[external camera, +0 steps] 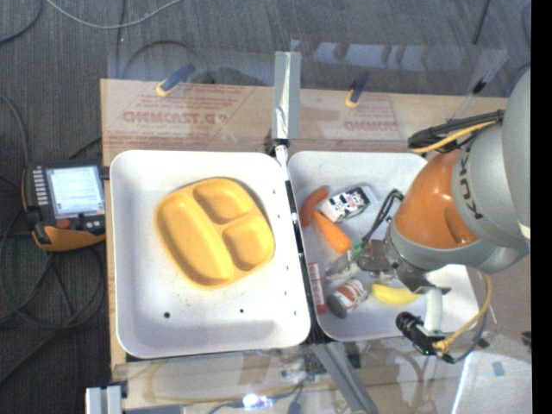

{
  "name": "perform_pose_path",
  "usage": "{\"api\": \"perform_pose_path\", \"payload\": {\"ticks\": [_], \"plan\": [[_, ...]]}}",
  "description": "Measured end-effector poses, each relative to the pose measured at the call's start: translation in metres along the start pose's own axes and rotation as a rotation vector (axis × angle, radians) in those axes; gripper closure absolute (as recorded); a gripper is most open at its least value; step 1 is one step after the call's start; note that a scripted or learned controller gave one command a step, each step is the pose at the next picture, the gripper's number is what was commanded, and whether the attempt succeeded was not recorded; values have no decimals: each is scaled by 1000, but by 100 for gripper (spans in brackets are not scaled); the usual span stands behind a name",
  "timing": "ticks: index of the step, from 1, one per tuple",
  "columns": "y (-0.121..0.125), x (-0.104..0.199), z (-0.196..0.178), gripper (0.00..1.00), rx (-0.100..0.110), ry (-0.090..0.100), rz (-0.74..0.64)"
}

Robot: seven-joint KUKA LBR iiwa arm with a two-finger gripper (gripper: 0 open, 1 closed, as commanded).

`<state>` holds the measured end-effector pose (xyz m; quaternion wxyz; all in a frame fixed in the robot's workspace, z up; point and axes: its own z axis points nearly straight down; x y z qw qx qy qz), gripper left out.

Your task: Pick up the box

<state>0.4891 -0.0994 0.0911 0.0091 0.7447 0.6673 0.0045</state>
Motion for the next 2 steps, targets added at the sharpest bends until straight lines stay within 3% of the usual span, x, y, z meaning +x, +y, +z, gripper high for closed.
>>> {"api": "perform_pose_path", "payload": {"ticks": [1, 2], "plan": [[0, 0, -9, 100, 2, 5, 3], [0, 0, -9, 0, 3, 5, 3]]}}
